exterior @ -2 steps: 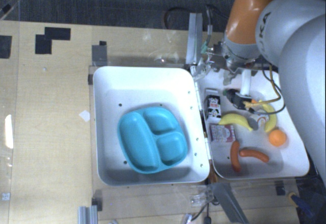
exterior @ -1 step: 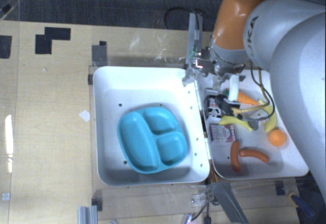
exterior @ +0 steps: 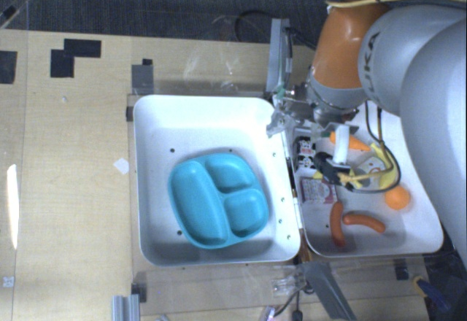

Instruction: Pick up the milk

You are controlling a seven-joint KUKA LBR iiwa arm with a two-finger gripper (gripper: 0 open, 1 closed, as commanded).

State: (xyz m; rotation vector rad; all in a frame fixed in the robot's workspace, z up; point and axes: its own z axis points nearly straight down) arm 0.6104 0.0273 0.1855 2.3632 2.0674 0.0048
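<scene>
The grey arm with the orange band [exterior: 349, 42] comes in from the right and reaches down over the far-left part of the right shallow white bin [exterior: 423, 239]. Its two-finger gripper [exterior: 315, 143] is low among the things there, close to the wall between the two bins. I cannot tell how the gripper stands or if it has hold of anything, because the wrist and cables cover it.

The small white milk carton with red print [exterior: 315, 188] lies at the left side of the right bin, just near of the gripper. Near of it lie two red-brown sausages [exterior: 363, 222]. To the right is a round orange fruit [exterior: 398, 198], and a yellow banana [exterior: 379, 175] curves beside it.

The left shallow white bin [exterior: 153, 166] holds a blue plastic plate with three compartments [exterior: 219, 199].
</scene>
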